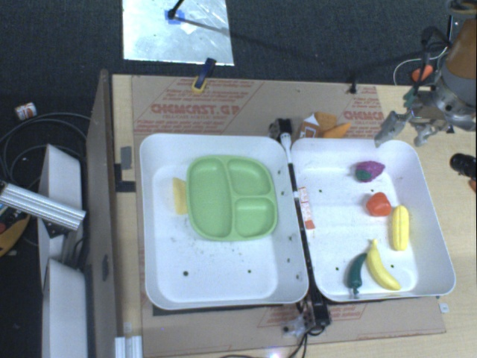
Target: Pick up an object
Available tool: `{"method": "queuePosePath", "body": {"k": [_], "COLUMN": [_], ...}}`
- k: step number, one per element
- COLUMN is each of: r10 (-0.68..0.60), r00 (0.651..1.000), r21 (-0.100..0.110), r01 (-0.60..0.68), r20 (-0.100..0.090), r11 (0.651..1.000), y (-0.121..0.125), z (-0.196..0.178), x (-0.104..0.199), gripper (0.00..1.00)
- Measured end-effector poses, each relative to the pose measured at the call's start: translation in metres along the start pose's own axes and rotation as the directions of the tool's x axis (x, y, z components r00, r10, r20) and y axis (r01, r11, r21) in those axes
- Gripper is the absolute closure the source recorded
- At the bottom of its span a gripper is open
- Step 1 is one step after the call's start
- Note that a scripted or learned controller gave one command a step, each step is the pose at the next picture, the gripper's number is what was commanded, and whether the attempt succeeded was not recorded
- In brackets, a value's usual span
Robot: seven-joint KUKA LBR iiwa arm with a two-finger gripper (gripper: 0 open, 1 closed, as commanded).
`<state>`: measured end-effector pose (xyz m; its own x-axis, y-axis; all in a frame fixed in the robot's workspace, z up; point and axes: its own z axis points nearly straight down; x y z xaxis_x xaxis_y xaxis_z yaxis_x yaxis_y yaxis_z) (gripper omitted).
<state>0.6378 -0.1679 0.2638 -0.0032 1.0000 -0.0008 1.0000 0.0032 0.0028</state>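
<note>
Gripper (406, 129) hangs with its two fingers spread and holding nothing above the far corner of the right bin (428, 274), so it should come down straight over the purple object (369, 171) lying near, keeping clear of the red one (378, 204).

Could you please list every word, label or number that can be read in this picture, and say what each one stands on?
"CHEMCAST GP" in red, on the brown cardboard sheet behind the left bin.
"CHEMC...", the same print cut off, on the cardboard behind the right bin.
Red print on the cardboard's front edge: too small to read.
Red and white tag on the strip between the bins: blurred, unreadable.
</note>
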Motion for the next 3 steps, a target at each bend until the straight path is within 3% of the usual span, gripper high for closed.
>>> {"method": "queuePosePath", "body": {"k": [1, 2, 3], "r10": [0.001, -0.002, -0.004], "r00": [1.000, 1.000, 1.000], "r21": [0.016, -0.006, 0.005], "r01": [-0.001, 0.002, 0.004], "r20": [-0.001, 0.002, -0.002], "r11": [1.000, 1.000, 1.000], "y": [0.007, 0.033, 0.021], "z": [0.176, 0.113, 0.183], "x": [0.004, -0.011, 0.026], "gripper": [0.00, 0.00, 0.00]}}
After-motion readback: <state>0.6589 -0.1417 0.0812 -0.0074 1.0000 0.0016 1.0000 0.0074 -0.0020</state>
